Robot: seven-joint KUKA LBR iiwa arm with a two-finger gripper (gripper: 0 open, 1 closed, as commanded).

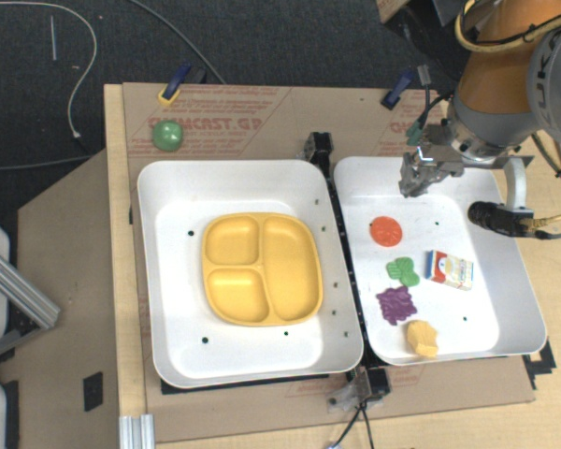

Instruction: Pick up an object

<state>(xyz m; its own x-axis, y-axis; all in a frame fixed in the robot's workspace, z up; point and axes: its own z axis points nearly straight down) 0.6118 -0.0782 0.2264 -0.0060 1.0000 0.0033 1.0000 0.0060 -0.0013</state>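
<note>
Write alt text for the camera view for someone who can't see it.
A grey and orange arm's gripper hovers over the back of the right bin, which holds an orange disc, green piece, purple piece, yellow piece and small carton. The left bin holds a yellow divided plate; a green ball sits on the cardboard behind it.

Both bins are white: the left bin (168,251) holds a yellow divided plate (261,268), and the right bin (505,288) holds an orange-red disc (386,231), a green leafy piece (403,270), a purple bunch (396,304), a yellow lump (422,337) and a small carton (448,270) printed in red, blue and white. A green ball (168,136) sits on brown cardboard (252,120) with faded red lettering. The arm (514,54) is grey and orange.
</note>
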